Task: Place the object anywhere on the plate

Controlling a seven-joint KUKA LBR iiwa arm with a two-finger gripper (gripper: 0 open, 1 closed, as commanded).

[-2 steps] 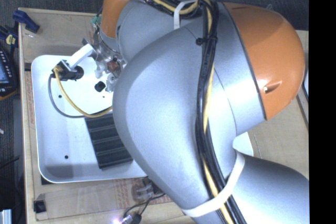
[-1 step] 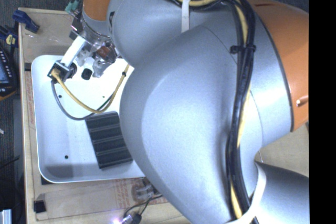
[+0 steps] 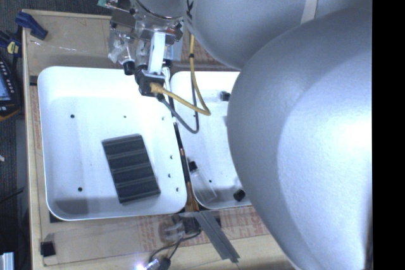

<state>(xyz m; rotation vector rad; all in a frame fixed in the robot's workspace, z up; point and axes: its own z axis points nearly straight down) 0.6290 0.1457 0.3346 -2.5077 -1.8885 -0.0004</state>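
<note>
A dark grey ribbed rectangular slab (image 3: pixel 131 168) lies flat in the left bin (image 3: pixel 57 92), toward its front middle, turned slightly off square. My gripper (image 3: pixel 124 52) hangs over the back rim of the left bin, near the gap between the two bins. It is well behind the slab and apart from it. I see nothing between the gripper's tips from this angle.
The big grey arm covers most of the right bin (image 3: pixel 209 136), where only a left strip with small dark specks shows. A blue clamp (image 3: pixel 31 24) sits at the bench's back left corner. A metal bracket (image 3: pixel 212 236) lies on the front edge.
</note>
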